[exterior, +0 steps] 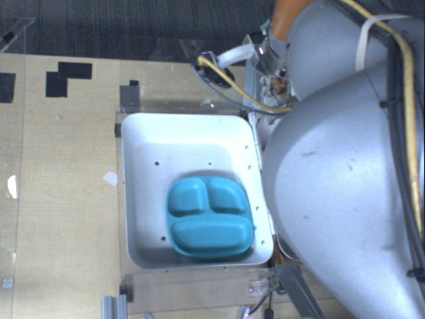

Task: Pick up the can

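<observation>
The big grey arm (345,165) covers the right half of the view and hides the right bin. Its wrist with the orange band (292,5) sits at the top, with cables and the tool body (269,68) just past the left bin's far right corner. The left bin (139,145) is white and holds a blue divided tray (209,216) in its near half.
The wooden bench (60,198) stretches to the left of the bin, with black markers (66,77) near its far edge. A yellow and white cable loop (222,75) hangs over the bin's far right corner. Clamps (113,304) stand at the bin's near corners.
</observation>
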Controlling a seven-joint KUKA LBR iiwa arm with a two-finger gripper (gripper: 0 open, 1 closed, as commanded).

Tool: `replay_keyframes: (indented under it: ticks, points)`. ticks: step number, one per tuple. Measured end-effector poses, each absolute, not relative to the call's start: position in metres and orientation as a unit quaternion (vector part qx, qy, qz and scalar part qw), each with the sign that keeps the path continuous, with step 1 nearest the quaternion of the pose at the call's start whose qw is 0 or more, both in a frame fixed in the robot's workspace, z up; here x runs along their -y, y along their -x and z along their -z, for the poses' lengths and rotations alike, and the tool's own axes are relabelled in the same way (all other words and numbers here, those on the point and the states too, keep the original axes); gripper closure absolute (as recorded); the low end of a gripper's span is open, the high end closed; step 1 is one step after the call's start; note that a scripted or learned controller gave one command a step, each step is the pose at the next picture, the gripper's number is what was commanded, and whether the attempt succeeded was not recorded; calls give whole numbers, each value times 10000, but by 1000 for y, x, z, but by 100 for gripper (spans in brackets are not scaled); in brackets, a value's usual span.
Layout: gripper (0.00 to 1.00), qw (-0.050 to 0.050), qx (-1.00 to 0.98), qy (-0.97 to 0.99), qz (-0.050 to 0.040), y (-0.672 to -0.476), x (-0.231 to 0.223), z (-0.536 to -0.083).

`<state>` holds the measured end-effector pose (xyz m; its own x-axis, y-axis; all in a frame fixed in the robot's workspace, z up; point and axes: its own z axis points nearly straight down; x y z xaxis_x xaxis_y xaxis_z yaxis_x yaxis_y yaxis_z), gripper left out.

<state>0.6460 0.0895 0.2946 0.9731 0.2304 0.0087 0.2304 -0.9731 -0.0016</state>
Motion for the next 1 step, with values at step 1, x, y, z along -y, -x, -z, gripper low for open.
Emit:
replay_keyframes:
  ticks: [1]
  points:
    - [100, 22, 1161, 9932, 60, -647, -89, -306]
